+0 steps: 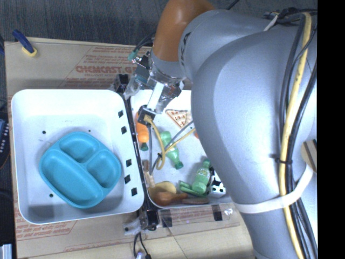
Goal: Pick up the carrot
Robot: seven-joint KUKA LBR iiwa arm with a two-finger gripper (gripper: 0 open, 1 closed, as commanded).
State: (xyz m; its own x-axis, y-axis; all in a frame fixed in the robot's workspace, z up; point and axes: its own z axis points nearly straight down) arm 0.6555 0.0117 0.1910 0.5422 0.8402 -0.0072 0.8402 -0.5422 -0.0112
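The grey arm [242, 107] comes in from the right and covers a large part of the right bin [186, 204]. Its hand [132, 85] is at the far left corner of this bin, above the wall where the two bins meet. Whether the hand is wide or narrow I cannot tell, and nothing is seen held in it.

The carrot [142, 134] lies in the right bin, close against its left wall, about halfway along this wall and a little nearer than the hand. It is apart from the hand.

Just to the right of the carrot lies a small green bottle [170, 151], tilted. A second green bottle [201, 178] lies nearer and more to the right, beside the arm. A flat triangular piece like a pizza slice [177, 116] lies on the far side of the bin, partly under the arm. At the near wall there is a tan and brown thing [164, 192], which I cannot name.

In the left bin [32, 112] lies a blue plate [81, 169] with three compartments. On the desk [81, 58], at the far left, lies a small blue and yellow thing [24, 43].
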